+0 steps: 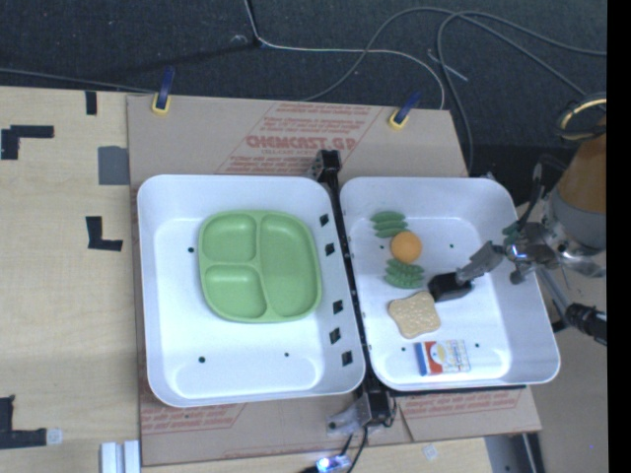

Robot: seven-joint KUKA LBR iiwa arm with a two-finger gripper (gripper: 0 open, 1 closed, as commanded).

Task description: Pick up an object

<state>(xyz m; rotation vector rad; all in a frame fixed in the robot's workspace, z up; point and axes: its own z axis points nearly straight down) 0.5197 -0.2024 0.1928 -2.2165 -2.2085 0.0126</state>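
Seemingly gripper (446,287) beside cracker (413,314) — touching?

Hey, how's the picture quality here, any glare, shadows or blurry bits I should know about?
Camera view: soft, even light with mild glare on the white bins; faint shadow beside the cracker; overall slightly soft, so the print on the small packet is unreadable; the gripper is dark and low in detail.

pale wood surface (59,304) with black tape marks (99,235); brown cardboard sheet (296,136) with red print, held by two blue-and-yellow clamps (163,97); dark carpet floor (118,18) behind, crossed by loose cables (394,28); even light.
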